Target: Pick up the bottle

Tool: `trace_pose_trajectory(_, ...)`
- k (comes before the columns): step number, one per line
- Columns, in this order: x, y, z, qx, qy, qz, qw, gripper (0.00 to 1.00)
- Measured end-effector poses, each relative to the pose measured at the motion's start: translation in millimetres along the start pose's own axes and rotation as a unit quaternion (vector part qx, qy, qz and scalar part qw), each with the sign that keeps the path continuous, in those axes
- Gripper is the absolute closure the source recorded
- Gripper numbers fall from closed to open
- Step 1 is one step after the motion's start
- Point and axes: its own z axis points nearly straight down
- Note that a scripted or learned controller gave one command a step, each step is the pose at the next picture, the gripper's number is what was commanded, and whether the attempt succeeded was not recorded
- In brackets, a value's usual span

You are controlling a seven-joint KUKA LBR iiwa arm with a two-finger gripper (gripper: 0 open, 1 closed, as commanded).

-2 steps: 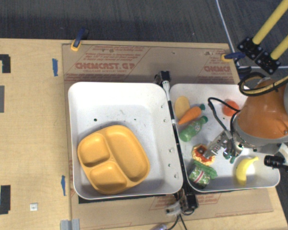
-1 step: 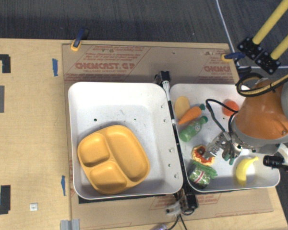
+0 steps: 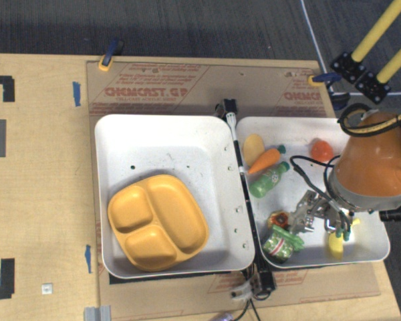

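while the arm hangs over the right bin, we see the end effector low in that bin, and we cannot tell how it is set; nothing shows clearly in its grasp. the bottle, a small green one, lies on its side near the bin's left wall, tilted, just below the carrot and seemingly touching it. a yellowish fruit sits above the carrot, a red ball lies further right, a crumpled green packet rests near the front, and a yellow toy sits by the arm. the left bin holds a yellow tray.

we judge the bottle light, fairly stiff plastic, smooth and rounded, so it may roll or slip when pinched. we would take it across the middle of its body, squarely to its long axis, keeping clear of the carrot and the bin wall beside it. the end effector sits apart from the bottle, so the pick looks not yet done.
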Motion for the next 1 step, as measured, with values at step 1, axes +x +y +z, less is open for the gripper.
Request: trace_pose_trajectory(1, 3.7, 11.0, -20.6, 0.000, 0.000, -0.189, 0.9820, 1.00)
